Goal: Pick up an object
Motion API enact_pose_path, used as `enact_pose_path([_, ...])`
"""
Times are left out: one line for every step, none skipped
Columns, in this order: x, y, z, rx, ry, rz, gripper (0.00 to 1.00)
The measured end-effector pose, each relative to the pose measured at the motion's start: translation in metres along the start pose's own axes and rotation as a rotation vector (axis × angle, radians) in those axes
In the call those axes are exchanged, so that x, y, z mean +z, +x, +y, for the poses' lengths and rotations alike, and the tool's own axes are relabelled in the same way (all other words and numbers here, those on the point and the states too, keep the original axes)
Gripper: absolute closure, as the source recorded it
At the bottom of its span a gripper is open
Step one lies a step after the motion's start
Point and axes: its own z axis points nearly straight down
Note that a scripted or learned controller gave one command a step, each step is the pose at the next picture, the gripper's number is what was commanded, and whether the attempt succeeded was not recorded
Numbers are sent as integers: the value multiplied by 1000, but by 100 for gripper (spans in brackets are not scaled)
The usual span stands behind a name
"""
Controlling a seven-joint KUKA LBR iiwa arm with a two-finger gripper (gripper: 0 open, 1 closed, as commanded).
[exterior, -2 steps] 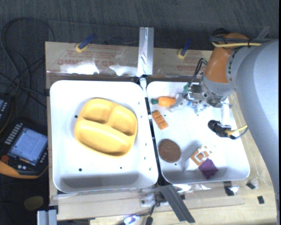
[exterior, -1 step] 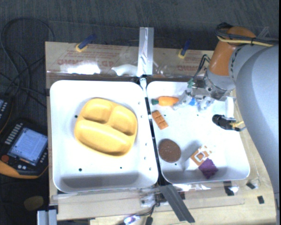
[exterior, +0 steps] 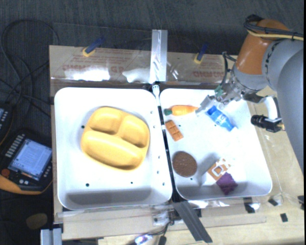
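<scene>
Lying just below the claw (exterior: 210, 103), a blue packet (exterior: 221, 118) touches it.

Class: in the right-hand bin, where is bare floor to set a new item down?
Bare floor lies mid-bin, between the blue packet and the brown disc, and along the right wall. It is crowded around the carrot, the orange block and the purple piece.

Glossy yellow plastic loaf (exterior: 115, 137) lies in a smooth white bin (exterior: 71, 188).
</scene>
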Motion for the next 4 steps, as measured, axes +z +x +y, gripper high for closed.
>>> enact_pose_path([35, 11, 5, -35, -5, -4, 0])
enact_pose_path([25, 10, 7, -35, -10, -9, 100])
enact_pose_path([-68, 30, -26, 38, -2, 3, 100])
enact_pose_path([-68, 30, -27, 39, -2, 3, 0])
